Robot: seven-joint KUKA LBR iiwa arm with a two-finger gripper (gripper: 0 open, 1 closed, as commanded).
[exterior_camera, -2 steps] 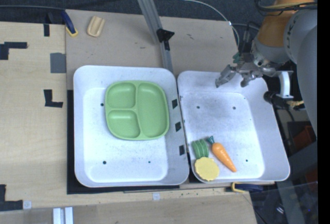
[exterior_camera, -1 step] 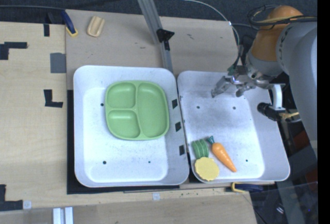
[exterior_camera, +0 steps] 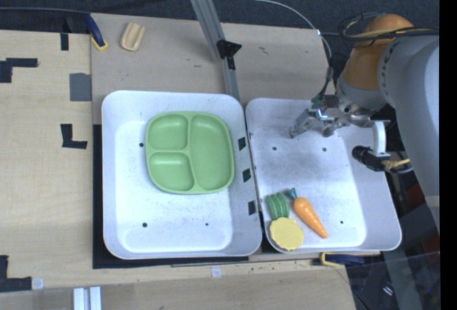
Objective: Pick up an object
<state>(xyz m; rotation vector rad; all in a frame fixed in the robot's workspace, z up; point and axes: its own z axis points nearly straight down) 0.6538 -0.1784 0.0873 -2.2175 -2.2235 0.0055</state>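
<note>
Camera view from above gives me both bins on the surface (exterior_camera: 43,158). My arm (exterior_camera: 407,80) comes in from the right, and the claw (exterior_camera: 314,123) hangs over the upper part of the right bin (exterior_camera: 371,230), tipped toward the bin's middle. I see nothing between its prongs, so it carries no load; whether it is released or clenched I cannot tell from this angle.

My candidates lie together at the bottom edge of that same bin: a toy carrot (exterior_camera: 310,217), a small green vegetable piece (exterior_camera: 277,206) just beside it, and a yellow disc (exterior_camera: 286,233) touching the rim below them. They sit well apart from the claw.

Over in the left bin (exterior_camera: 121,230) rests a green divided plate (exterior_camera: 190,152), flat and alone.

I judge the task barely begun: nothing is lifted and nothing is gripped. What is left is to travel down toward the cluster, settle on one piece, close on it and raise it clear.
</note>
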